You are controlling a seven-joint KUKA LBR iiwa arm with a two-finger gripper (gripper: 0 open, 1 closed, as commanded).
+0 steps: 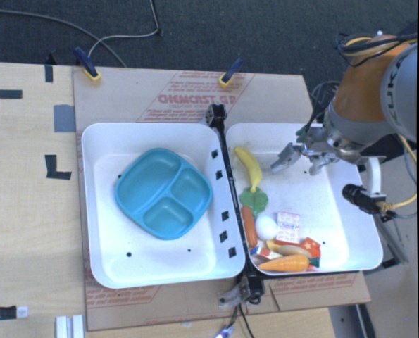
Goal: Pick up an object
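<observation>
Blue plastic was seen first on the left: a sectioned plate (165, 193) lay flat in the left bin (96, 210), with bare white floor left all round it, widest along the near and left walls. Black clips were spotted down the divider (225, 189) where the two bins met. Just past it, in the right bin (360, 252), a banana (249, 167) was laid near the divider, a carrot with green top (249, 217) below it, and a white egg (266, 227) touching that. A small printed packet (289, 225) was noted beside the egg, and an orange carrot (286, 263) with other toy food was crowded into the near left corner. Open floor was left across the bin's right half and far side. Above that far side the gripper (299, 159) was held, its fingers spread apart and nothing caught between them, the banana near on its left. Yellow clamps (230, 76) were fixed at the cardboard's far edge.
</observation>
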